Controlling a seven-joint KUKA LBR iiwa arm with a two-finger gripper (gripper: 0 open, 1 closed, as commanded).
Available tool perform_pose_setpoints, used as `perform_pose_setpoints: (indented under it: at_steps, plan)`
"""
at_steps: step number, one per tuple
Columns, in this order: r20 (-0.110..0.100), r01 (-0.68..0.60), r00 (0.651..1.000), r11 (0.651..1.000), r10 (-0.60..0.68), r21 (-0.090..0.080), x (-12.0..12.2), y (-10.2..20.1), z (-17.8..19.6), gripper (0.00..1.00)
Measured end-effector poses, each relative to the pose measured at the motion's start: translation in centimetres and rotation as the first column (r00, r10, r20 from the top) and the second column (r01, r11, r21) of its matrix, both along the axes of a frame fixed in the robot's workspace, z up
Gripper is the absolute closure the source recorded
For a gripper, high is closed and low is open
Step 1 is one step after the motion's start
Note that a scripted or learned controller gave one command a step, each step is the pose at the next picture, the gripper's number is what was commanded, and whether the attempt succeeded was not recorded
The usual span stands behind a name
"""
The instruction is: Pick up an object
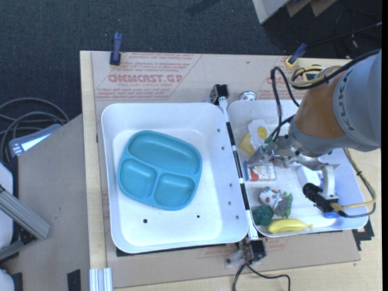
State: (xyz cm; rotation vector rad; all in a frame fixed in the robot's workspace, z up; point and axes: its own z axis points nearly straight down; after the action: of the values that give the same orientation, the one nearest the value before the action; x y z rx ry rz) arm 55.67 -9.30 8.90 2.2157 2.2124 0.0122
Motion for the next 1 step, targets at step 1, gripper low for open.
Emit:
perform_pose_setpoints:
  at_steps: [1]
  plan:
    - [-0.008, -0.002, 1.0, 1.0, 0.003, 0.004, 0.38, -0.23, -0.1, 0.0]
